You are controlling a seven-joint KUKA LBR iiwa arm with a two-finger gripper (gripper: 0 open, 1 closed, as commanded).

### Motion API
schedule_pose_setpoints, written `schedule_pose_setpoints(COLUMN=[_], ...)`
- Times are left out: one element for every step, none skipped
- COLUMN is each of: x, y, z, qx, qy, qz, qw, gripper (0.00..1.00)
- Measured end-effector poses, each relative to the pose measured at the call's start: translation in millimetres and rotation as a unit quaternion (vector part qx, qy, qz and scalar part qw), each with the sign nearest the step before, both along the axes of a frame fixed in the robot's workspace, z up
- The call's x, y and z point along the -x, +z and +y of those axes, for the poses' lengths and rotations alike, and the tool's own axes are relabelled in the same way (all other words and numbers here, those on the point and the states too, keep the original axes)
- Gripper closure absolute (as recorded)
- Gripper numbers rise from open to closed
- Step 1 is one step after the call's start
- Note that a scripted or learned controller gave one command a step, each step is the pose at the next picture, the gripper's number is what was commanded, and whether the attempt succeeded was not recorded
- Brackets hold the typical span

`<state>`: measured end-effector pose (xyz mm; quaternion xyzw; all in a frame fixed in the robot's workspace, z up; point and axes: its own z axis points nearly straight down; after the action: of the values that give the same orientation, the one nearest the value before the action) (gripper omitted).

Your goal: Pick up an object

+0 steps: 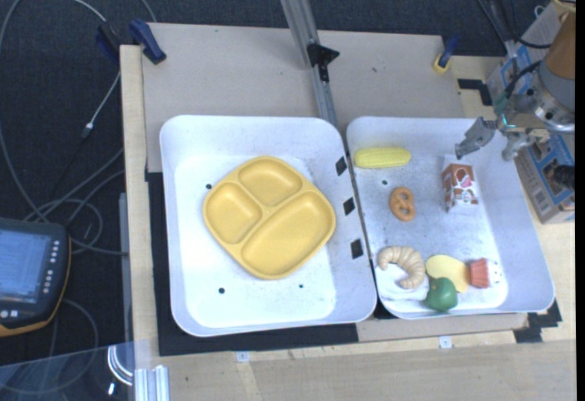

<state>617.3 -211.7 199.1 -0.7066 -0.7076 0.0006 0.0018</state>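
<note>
Fingers [472, 139] of the gripper [492, 142] stand spread apart with nothing between them, over the upper right part of the right bin [523, 253], just above and to the right of a small carton.

At the far left a handheld control pendant [27, 273] lies cut off by the frame's edge; its blue screen is lit, but the writing is too small to read. Loose cables [55, 98] loop across the dark floor near it. A blue clamp [146, 41] grips the bench's back left corner.

In the left bin [183, 299] lies a yellow divided plate [269, 216] with three compartments. A metal post [302, 15] slants up from between the bins and runs out of the top of the frame.

The right bin holds the pickable things: a yellow corn cob [382, 157] near its top, a pretzel [401, 203] below it, and a croissant [404, 265] by the front rim. Further right stands the small carton [460, 185], red and white, its print illegible. Along the front rim sit a yellow piece [447, 267], a green piece [441, 296] touching it, and a red-and-white piece [483, 273]; what these are is hard to make out.
</note>
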Motion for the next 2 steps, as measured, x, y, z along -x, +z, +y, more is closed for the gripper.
schedule_pose_setpoints(x=[0, -10], y=[0, -50], z=[0, 1], qx=[0.0002, -0.0003], qy=[0.0, 0.0], qz=[0.0, 0.001], qw=[1.0, 1.0], gripper=[0.0, 0.0])
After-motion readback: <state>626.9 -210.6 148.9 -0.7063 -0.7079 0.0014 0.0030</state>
